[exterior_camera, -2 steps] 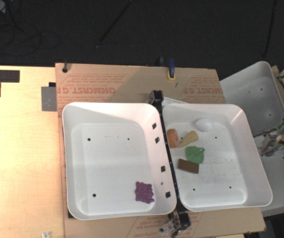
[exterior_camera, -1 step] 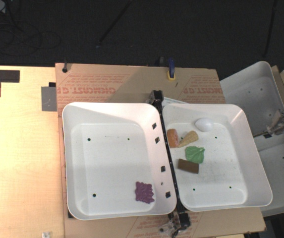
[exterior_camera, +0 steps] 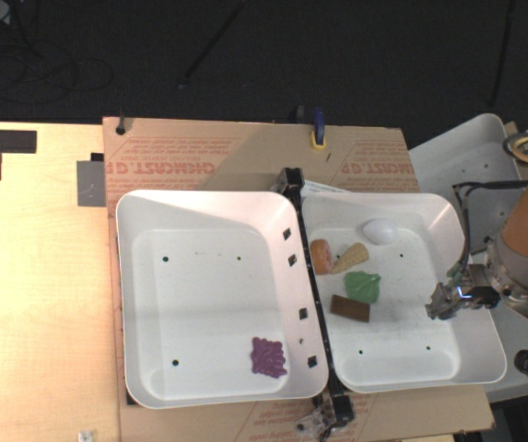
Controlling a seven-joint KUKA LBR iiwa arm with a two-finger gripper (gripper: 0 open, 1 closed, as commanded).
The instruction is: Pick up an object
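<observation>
Two white bins sit side by side, the left bin [exterior_camera: 144, 247] and the right bin [exterior_camera: 411, 357]. A purple grape-like cluster [exterior_camera: 268, 357] lies near the front right of the left bin. Grouped at the left of the right bin are an orange-brown roll [exterior_camera: 321, 255], a tan wedge [exterior_camera: 350, 257], a green leafy piece [exterior_camera: 363, 286] and a brown block [exterior_camera: 350, 308]. A pale white object [exterior_camera: 380, 232] rests near that bin's back. My gripper [exterior_camera: 445, 304] hangs low at the right bin's right side, well apart from the objects, with nothing visible in it.
The bins rest on a cardboard sheet [exterior_camera: 199, 159] over a pale wooden bench [exterior_camera: 33, 284]. A black divider with clips [exterior_camera: 302, 274] runs between the bins. A blue clamp [exterior_camera: 319, 129] stands at the back edge. Cables hang by the arm on the right.
</observation>
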